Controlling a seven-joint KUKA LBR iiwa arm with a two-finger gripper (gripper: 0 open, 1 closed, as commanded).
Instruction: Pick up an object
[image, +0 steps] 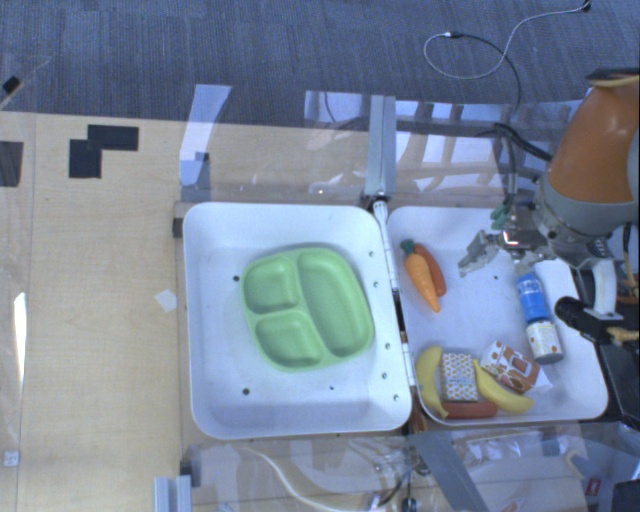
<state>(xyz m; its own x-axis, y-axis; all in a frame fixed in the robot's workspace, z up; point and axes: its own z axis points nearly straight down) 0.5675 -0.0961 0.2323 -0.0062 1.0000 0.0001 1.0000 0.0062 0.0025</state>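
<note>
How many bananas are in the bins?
2, both in the right bin near its front edge: one banana curves along the front left corner, the other banana lies further right, under a small packet. Parts are covered, so more could be hidden.

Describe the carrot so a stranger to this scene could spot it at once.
Look at the right bin of the two white ones, then along its left wall near the top. The carrot lies there alone: an orange taper with a green tip pointing to the far edge. The bottle is blue and white on the bin's right, and the bananas are yellow at the near edge.
</note>
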